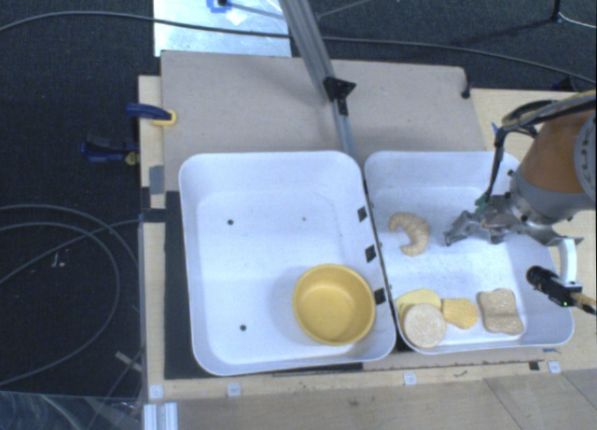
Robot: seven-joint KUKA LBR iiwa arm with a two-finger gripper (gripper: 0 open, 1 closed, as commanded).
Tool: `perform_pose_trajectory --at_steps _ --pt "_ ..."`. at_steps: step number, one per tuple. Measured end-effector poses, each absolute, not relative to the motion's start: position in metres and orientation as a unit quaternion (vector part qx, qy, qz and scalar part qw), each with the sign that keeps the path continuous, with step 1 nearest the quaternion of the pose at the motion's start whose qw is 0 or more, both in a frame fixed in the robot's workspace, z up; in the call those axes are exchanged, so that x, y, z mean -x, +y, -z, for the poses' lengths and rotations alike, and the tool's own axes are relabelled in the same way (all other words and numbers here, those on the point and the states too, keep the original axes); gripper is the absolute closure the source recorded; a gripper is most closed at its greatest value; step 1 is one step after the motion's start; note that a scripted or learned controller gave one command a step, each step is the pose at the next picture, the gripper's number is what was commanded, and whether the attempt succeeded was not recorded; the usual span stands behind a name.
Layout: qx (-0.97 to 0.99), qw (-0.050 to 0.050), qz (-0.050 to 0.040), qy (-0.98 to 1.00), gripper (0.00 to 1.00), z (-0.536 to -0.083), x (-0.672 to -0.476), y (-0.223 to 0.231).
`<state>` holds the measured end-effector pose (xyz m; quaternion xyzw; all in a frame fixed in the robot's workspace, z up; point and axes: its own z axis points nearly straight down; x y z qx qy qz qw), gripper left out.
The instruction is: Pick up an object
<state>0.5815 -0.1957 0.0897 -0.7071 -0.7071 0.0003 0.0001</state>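
Right bin (438, 172) | curved croissant (411, 231) | metal fingers (459, 230) beside it, spread apart, holding nothing

Pale curved croissant (411, 231) in right bin (560, 325)

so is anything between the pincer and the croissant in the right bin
Nothing visible. The pincer sits just right of the croissant, with bare white bin floor between them. The other food pieces lie nearer the front edge, out of that path.

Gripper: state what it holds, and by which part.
Nothing. The gripper hangs over bare floor of the right bin, apart from the croissant, with nothing between its fingers.
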Motion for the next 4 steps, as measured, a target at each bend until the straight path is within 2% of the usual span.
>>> perform_pose_trajectory --at_steps 1,4 --pt "0.707 -0.002 0.0009 -0.707 1.00 -0.102 -0.583 -0.196" --pt "0.705 -0.003 0.0017 -0.710 1.00 -0.250 -0.591 -0.193"
